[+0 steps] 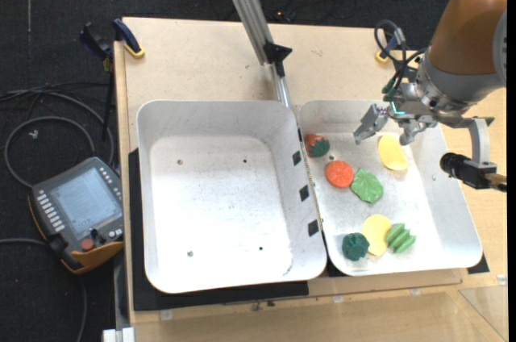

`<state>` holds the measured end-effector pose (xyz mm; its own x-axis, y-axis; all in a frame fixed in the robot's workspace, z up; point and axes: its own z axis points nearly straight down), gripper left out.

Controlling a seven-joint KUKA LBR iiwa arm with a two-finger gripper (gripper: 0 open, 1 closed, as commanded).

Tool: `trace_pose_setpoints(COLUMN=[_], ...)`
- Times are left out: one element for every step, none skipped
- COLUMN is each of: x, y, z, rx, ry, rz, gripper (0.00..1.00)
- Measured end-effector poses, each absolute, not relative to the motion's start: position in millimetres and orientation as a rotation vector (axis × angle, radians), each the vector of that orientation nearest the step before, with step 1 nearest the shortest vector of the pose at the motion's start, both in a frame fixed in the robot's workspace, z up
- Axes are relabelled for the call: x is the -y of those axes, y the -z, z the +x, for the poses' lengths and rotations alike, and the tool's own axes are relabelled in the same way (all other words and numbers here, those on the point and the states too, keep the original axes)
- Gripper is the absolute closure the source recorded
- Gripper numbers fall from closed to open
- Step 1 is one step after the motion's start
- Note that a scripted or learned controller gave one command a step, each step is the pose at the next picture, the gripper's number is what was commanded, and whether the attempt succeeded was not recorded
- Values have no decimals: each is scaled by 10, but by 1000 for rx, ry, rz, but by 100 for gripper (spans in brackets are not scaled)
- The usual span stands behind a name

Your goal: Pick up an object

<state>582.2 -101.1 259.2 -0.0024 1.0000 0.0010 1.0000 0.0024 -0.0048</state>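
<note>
Under your gripper (389,127), fingers spread w/ nothing between, lies a pale yellow oval piece (393,154) in the right bin (451,207). You've 2 yellow, 3 green, 1 orange (339,173), 1 red-green (318,144).

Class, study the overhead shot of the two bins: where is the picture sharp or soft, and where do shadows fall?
Camera view: lighting is even, with no strong glare on the left bin; soft shadows sit under the toys in the right bin; the tool looks slightly blurred, while the orange toy is sharper.
</note>
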Motion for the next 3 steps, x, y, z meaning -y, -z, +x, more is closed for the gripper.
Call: trace_pose_setpoints(x=[1013, 947, 946], y=[-2613, -2156, -1510], z=[5830, 5797, 5771], rx=[2222, 2218, 2215], ry=[0, -5, -7], rz=[-2221, -2220, -2219], gripper=[0, 0, 0])
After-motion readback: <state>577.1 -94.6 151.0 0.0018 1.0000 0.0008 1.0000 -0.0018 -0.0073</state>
